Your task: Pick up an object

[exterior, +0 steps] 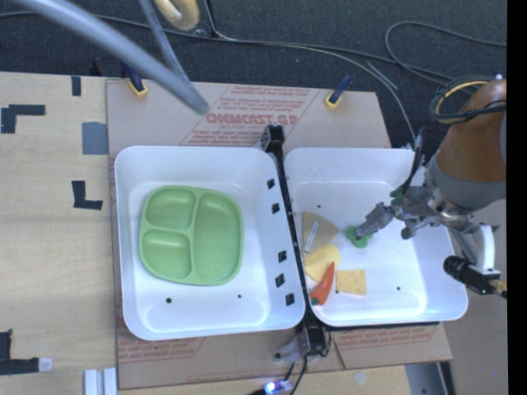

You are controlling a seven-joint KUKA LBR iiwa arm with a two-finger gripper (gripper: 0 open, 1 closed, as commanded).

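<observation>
My gripper (365, 230) is low in the right bin (387, 167), reaching in from the right, with the arm's orange band (484, 97) above it. Its tip sits right at a small green object (359, 239) on the bin floor; whether the object is gripped is not visible. Left of it lie a pale yellow wedge (317, 230), a yellow banana-shaped piece (320, 261), an orange carrot (324, 285) and a yellow square cracker (352, 281).
The left bin (132, 179) holds a green divided plate (192, 234). A black divider (284, 220) runs between the bins. Cables (412, 35) trail over the dark floor behind, and a grey pole (99, 31) crosses the upper left.
</observation>
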